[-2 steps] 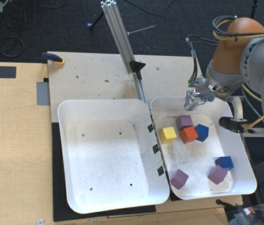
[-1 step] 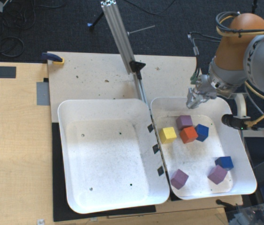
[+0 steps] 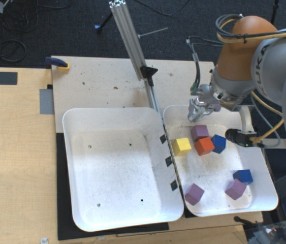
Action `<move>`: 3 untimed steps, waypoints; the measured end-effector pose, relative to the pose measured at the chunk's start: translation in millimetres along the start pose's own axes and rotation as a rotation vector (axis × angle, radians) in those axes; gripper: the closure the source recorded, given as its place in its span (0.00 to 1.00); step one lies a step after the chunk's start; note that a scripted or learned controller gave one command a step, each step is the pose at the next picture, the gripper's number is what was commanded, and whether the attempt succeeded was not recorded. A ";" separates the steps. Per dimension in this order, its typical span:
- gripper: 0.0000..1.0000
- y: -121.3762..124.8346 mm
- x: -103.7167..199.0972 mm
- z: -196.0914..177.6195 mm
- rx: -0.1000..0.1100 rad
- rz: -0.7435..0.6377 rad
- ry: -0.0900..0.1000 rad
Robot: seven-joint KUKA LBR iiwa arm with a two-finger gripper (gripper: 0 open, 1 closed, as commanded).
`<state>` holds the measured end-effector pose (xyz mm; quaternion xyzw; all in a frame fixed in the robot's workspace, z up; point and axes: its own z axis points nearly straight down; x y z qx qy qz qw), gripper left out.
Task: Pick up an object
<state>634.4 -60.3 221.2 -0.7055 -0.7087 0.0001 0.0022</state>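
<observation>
Since the tool (image 3: 198,112) hangs just above the purple cube (image 3: 199,131) in the right bin (image 3: 264,197), looks like the approach step. Can't tell its opening. Next it'd need to drop straight down without bumping the orange cube (image 3: 204,146).

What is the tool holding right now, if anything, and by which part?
Nothing. The tool hangs above the right bin, just over the purple cube, with no object between its fingers.

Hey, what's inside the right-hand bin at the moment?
The right bin holds seven blocks: three purple, two blue, one orange, one yellow. The gripper covers part of its far end.
</observation>
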 end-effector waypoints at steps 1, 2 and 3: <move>1.00 -26.7 43.9 5.4 0.002 0.002 -0.001; 1.00 -47.1 88.9 11.4 0.003 0.001 -0.001; 1.00 -59.8 130.9 10.8 0.003 0.000 -0.001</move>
